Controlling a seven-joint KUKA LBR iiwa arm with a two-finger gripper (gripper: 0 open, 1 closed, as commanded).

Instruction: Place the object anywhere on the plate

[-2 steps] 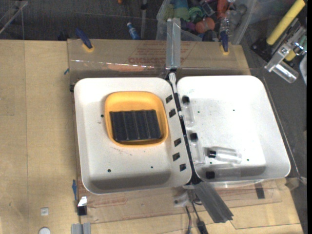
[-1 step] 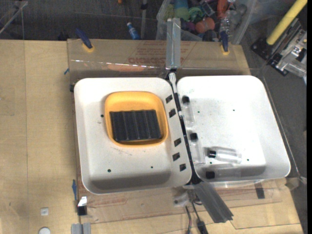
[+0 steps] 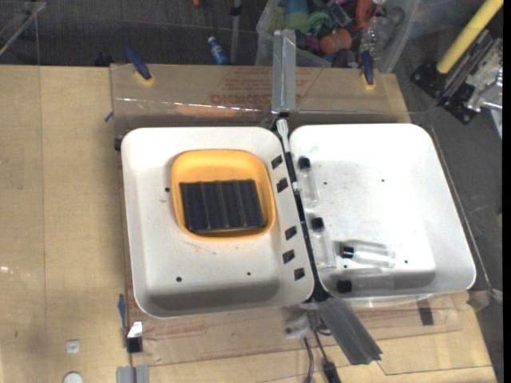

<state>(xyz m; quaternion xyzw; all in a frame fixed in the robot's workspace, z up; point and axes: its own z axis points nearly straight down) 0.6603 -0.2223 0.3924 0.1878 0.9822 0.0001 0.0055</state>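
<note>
Dark ribbed object (image 3: 219, 204) flat on orange plate (image 3: 185, 166), inside left bin (image 3: 144, 214). Clear capped vials (image 3: 367, 254) in right bin (image 3: 399, 158). State of jaws: cannot tell.

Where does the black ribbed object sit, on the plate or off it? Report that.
On it. The black ribbed object lies flat inside the orange plate, whose rim shows on every side, in the left bin.

A robotics lab is showing here: behind the two white bins (image 3: 204, 298), a clear tote of colourful toys (image 3: 339, 10) is sitting beside clamps (image 3: 142, 69) gripping a wooden bench (image 3: 56, 214)
</note>
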